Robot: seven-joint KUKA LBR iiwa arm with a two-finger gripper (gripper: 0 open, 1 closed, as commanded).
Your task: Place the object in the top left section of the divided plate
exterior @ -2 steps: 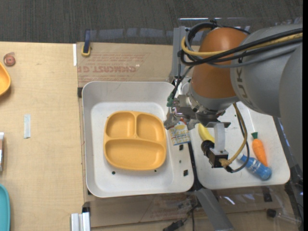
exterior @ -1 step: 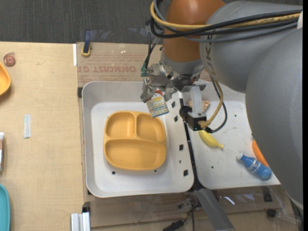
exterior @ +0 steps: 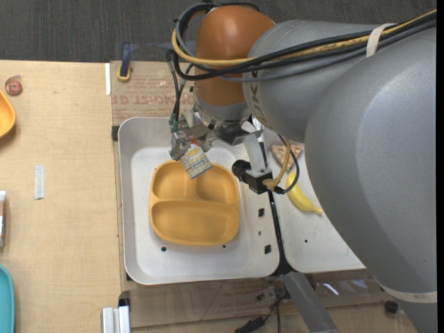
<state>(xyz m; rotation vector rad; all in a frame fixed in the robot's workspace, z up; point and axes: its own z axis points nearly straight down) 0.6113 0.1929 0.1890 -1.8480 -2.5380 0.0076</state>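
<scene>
Pincer (exterior: 186,146) — fingers obscured | object (exterior: 195,162) blurred | plate (exterior: 195,205) — banana (exterior: 300,194) half-hidden

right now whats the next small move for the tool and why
Probably a short shift toward the plate's left side, then release. The tool hangs over the far rim of the orange divided plate with a small checkered packet at its tip, which sits near the ridge between the two top sections, not clearly inside the top left one.

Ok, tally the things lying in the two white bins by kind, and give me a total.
Divided plate, yellow-orange, in the left bin: 1
Small patterned packet at the plate's top edge, beneath the end effector: 1
Banana in the right bin: 1
Total: 3. The arm hides much of the right bin, so more may lie there.
</scene>
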